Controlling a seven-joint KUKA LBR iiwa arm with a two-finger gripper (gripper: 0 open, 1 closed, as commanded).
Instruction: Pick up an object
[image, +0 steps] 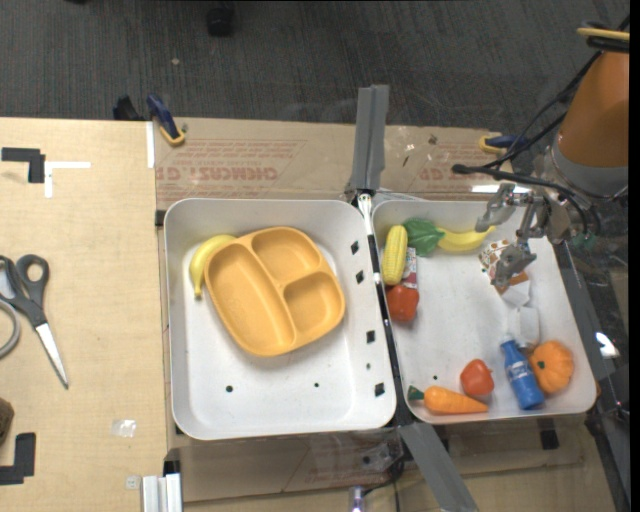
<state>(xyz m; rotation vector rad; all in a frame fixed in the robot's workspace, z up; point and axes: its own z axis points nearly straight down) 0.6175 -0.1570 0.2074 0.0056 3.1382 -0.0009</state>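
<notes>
Dark carpet runs behind your work area, w/ a pale wooden surface (80, 330) in front and a strip of brown cardboard (260, 165) along the back of the bins. You've got scissors (35, 310) lying on the wood at far left, well apart from everything else.

Left bin (270, 400): you'll see an orange divided plate (275, 290), three compartments, sitting roughly mid-bin, tilted. A yellow banana (203, 258) curves along its upper-left edge, touching or just under the rim.

Right bin (450, 330): at the back-left, a corn cob (395, 252) stands lengthwise just beside a green leafy veg (424, 236), and a 2nd banana (462, 240) lies next to that. A red tomato-like item (402, 303) sits directly below the corn. At the front, you've got a carrot (450, 401), a small red pepper (477, 379), a blue bottle (520, 373) and a small orange pumpkin (552, 366), all close together; bottle and pumpkin are touching or nearly so.

Arm comes in from the right, orange band top-right. Gripper (512, 262) hangs over the back-right part of the right bin, near the 2nd banana's tip. A small brownish-white object (497, 256) sits at the jaws; can't tell if they're open, closed or actually gripping it. Something pale and clear-ish (524, 322) lies below that, too blurred to ID.
</notes>
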